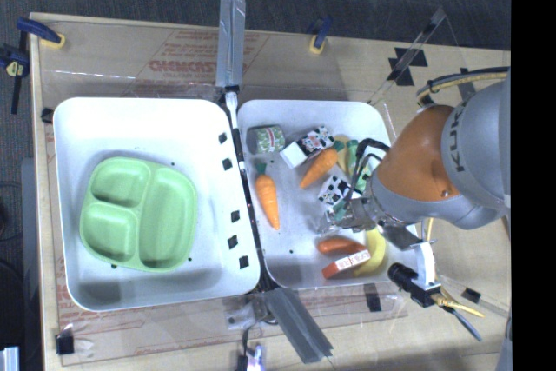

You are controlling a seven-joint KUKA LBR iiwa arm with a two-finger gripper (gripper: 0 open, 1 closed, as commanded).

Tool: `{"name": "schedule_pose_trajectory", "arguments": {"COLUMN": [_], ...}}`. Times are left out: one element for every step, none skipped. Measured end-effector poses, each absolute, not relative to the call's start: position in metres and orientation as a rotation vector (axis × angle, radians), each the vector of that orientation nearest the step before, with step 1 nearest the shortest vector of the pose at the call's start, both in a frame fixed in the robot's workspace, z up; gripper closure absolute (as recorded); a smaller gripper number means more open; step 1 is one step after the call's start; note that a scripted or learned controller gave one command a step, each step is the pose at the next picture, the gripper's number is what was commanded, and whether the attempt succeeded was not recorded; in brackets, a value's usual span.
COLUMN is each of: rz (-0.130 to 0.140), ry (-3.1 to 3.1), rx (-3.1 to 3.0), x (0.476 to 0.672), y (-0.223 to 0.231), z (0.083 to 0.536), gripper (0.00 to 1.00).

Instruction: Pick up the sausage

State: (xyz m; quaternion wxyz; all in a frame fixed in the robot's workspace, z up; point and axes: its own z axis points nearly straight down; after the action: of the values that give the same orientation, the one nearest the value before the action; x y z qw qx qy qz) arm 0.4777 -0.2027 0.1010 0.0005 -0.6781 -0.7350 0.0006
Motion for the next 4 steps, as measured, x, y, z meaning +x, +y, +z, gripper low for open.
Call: {"name": "schedule_pose_trajectory", "arguments": {"rz": [0.000,0.000,-0.001,0.000], "ry": [-2.491,-2.837,-2.826,-3.012], "rx": [-1.908,-1.336,-1.373,-0.903], "x": [0.477,0.477,0.477,0.478], "y": [-0.149,-0.143,-0.167,-0.147], "z": [0.091,0.091,0.092,0.173], "gripper": [1.00,1.00,1.00,1.00]}}
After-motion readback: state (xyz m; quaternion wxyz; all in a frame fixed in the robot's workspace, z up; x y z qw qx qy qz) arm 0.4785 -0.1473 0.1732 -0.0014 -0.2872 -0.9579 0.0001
